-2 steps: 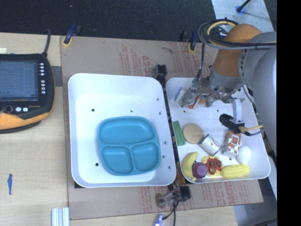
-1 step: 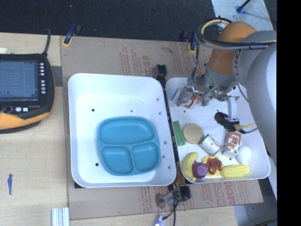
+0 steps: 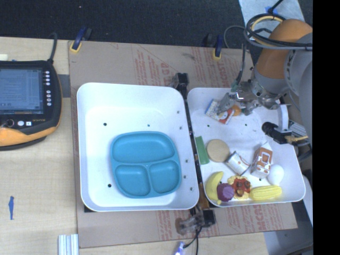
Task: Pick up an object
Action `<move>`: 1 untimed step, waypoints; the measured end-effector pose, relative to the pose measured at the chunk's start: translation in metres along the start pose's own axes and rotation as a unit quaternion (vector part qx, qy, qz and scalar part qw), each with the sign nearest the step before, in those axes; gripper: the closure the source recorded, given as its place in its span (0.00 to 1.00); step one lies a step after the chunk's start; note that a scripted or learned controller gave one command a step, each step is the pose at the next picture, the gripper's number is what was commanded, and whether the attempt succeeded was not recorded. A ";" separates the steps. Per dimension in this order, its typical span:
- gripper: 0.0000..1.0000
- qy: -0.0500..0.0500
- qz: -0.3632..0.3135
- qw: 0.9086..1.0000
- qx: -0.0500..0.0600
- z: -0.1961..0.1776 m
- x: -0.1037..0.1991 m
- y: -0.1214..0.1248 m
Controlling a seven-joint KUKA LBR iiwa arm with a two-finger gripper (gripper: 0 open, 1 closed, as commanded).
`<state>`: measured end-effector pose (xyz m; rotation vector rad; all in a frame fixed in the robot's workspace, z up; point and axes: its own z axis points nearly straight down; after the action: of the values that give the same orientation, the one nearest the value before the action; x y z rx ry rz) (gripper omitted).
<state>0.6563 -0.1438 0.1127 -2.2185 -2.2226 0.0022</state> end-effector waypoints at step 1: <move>0.00 0.000 -0.002 1.000 0.002 0.022 0.012 -0.080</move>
<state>0.5760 -0.1315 0.0913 -2.2132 -2.2243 0.0067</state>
